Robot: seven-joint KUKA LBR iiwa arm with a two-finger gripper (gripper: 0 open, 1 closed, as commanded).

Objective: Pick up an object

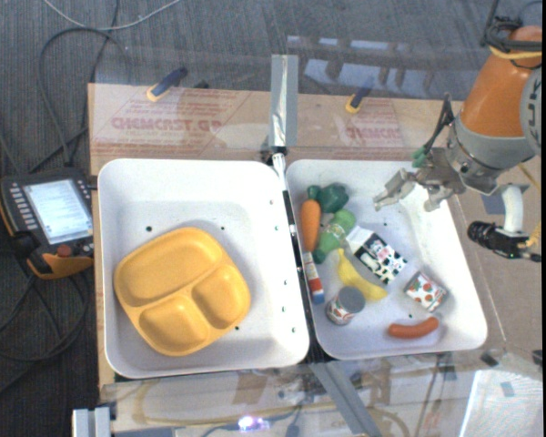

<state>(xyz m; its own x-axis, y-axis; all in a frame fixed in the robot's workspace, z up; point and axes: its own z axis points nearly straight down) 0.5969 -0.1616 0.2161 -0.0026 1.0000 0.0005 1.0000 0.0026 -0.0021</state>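
The right bin holds several small objects. An orange carrot lies beside dark green and light green toys. Near them sit a black-and-white patterned box, a yellow banana, a small can, a strawberry-print cup, a red sausage and a red-and-blue marker. My gripper hovers over the bin's upper right part, above and to the right of the patterned box. Its fingers are spread open with nothing between them.
A yellow divided plate lies in the left bin. A teach pendant rests left of the bench. A metal divider rail runs between the bins at the back. Cables lie on the floor behind.
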